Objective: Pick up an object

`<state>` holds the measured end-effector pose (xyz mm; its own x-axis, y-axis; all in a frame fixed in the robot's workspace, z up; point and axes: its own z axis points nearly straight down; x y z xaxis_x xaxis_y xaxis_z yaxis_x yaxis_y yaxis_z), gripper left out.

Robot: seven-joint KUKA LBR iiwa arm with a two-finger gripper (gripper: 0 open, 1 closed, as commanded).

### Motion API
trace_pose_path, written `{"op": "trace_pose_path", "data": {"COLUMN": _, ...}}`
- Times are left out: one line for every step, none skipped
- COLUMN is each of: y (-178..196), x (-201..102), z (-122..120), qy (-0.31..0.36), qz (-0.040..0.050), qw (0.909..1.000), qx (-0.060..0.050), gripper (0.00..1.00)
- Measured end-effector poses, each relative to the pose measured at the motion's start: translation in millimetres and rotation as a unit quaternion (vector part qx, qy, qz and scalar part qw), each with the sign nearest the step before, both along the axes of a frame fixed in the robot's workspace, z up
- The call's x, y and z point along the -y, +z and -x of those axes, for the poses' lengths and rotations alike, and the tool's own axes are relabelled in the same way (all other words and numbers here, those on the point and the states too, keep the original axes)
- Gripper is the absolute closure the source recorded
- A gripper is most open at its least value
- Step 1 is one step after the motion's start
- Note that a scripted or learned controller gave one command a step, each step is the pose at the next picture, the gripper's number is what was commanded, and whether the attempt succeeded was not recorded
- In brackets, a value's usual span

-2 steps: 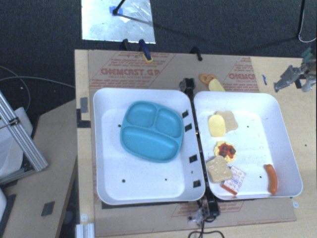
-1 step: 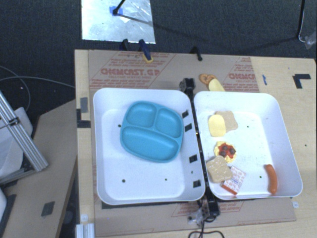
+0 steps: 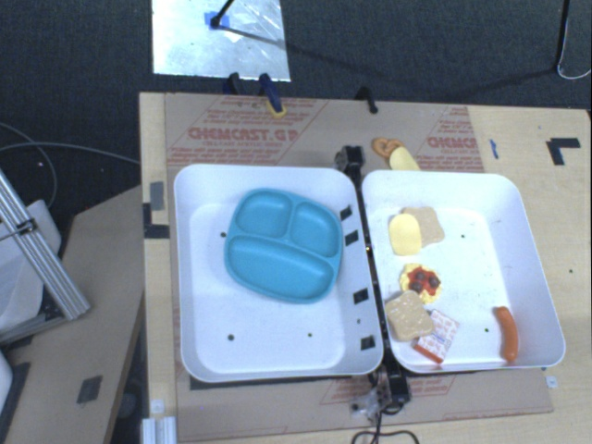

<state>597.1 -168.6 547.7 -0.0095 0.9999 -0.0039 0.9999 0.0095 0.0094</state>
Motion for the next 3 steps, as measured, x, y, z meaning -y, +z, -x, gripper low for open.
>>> {"op": "trace_pose_path", "data": {"y": -62.2, "x": 34.3, "z": 59.5, "qy": -0.006, "qz": -0.0019, "qw": 1.0, "qx": -0.007, "gripper": 1.0}}
{"op": "trace_pose_path", "data": {"y": -129.9, "x": 38.3, "z": 83.0, "qy": -0.005, "qz": -0.0023, "qw": 1.0, "qx": -0.007, "gripper": 1.0}}
{"op": "trace_pose_path", "data": {"y": -126.1, "x": 38.2, "z": 81.4, "qy": -0.004, "qz": -0.001, "qw": 1.0, "qx": -0.003, "gripper": 0.0}}
